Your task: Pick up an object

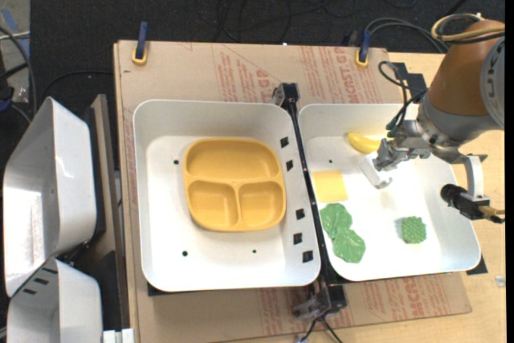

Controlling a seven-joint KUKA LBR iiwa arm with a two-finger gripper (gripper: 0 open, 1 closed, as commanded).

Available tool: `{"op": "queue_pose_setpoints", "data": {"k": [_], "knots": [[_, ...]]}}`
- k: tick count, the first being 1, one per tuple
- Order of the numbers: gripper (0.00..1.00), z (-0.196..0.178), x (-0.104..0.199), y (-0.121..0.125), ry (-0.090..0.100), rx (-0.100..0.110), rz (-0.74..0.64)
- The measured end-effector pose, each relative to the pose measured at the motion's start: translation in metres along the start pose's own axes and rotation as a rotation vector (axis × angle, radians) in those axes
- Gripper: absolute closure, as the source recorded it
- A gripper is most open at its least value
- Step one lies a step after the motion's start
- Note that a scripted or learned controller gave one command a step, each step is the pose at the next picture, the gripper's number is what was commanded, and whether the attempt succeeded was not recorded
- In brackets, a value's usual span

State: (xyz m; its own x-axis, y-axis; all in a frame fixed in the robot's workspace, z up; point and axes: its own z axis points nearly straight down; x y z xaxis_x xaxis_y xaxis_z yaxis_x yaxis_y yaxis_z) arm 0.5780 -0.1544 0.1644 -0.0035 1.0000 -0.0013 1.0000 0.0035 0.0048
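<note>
A: Where's the gripper (380,173)?
B: In the right bin (450,257), upper middle of its floor. Arm (466,84) comes in from 3 o'clock, grey links, orange band above the wrist.

A: Open or closed?
B: Can't tell. Tip is a pale blur against the white bin floor.

A: Holding anything?
B: Nothing seen at the tip.

A: Candidates for the pick?
B: Four in the right bin. Yellow banana-shaped piece (362,143) at roughly 11 o'clock from the gripper, just beside it, partly hidden by the wrist. Flat pale yellow square (329,186) at 8–9 o'clock from the gripper, near the divider (297,173) between the bins. Green leafy piece (344,233) at 7 o'clock, lower left of the bin. Small green bumpy piece (414,230) at 5 o'clock, apart from the rest.

A: Contact with any of them?
B: Can't confirm. Banana piece is closest, others are clear of it.

A: Left bin (161,253)?
B: Yellow three-compartment tray (235,183), lying flat in the centre.

A: Bench?
B: Brown board (209,68) under both bins, clamps at its 12 o'clock edge.
</note>
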Motion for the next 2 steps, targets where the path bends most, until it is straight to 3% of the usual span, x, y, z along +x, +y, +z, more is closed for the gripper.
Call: {"op": "queue_pose_setpoints", "data": {"k": [2], "knots": [[1.0, -0.103, -0.011, 0.004, -0.001, -0.002, 0.0]]}}
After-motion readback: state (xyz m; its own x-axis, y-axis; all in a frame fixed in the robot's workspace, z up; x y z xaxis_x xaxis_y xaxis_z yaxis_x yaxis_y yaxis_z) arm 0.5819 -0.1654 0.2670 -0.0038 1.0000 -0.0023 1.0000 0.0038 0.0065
